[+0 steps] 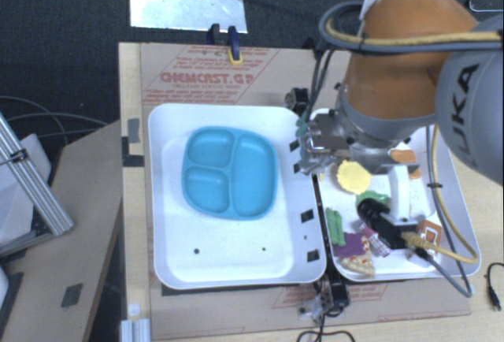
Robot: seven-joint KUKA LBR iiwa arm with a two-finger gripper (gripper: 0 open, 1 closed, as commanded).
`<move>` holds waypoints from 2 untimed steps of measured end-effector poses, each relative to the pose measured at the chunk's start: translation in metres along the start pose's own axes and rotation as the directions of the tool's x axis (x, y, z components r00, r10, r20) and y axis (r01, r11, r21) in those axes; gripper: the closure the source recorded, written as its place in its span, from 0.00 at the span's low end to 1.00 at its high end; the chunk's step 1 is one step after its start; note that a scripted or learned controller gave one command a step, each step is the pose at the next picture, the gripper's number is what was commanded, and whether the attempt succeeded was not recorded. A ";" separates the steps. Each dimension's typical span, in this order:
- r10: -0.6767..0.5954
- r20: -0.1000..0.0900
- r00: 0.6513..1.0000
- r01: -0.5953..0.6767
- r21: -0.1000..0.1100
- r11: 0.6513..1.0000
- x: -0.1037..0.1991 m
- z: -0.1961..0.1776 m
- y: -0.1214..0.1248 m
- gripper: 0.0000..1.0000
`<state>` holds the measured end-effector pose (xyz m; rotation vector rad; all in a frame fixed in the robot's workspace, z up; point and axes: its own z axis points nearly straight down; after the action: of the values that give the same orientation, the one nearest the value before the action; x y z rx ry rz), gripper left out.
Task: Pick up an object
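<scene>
My claw [327, 145] hangs low over the near-left corner of the right bin [466, 232], hard by the wall it shares with the left bin [169, 254]. My own wrist covers most of it, so I cannot tell whether it is spread or pressed together, and I see nothing gripped in it.

I judge the pick as not yet made. The likely candidates all lie loose on the right bin's floor: a yellow disc [353, 176] just beside the claw, a green piece [333, 224] nearer the front, and what looks like a toy pizza slice [356, 262] at the front edge. The blue divided plate [230, 172] sits flat in the left bin, well apart from me.

What remains is the whole grasp: settling on one piece, closing on it and lifting it clear.
</scene>
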<state>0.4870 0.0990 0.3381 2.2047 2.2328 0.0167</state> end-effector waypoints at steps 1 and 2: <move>0.007 0.004 1.000 -0.007 0.007 1.000 0.017 0.014 0.031 1.00; 0.005 0.005 1.000 -0.005 0.008 1.000 0.035 0.058 0.074 1.00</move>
<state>0.5613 0.1349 0.2809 2.2121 2.2285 0.0031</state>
